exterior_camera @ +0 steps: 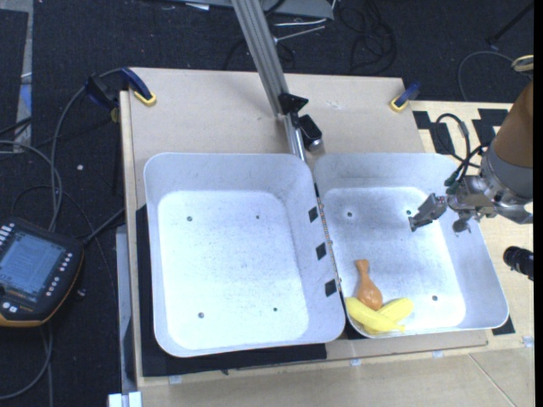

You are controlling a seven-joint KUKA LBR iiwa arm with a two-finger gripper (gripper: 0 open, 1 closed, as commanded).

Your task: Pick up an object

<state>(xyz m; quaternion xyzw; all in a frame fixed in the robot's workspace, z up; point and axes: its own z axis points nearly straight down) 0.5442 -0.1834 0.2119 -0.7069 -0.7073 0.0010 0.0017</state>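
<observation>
Gripper (pixel 441 214) hangs open, empty, right of frame — next we'd drop toward the yellow plastic banana (pixel 382 314), lower right.

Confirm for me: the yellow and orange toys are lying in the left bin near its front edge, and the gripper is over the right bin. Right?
Not quite. The yellow toy and orange toy lie in the right bin, near its front edge, not the left bin. The gripper is indeed over the right bin, as the camera view shows.
</observation>
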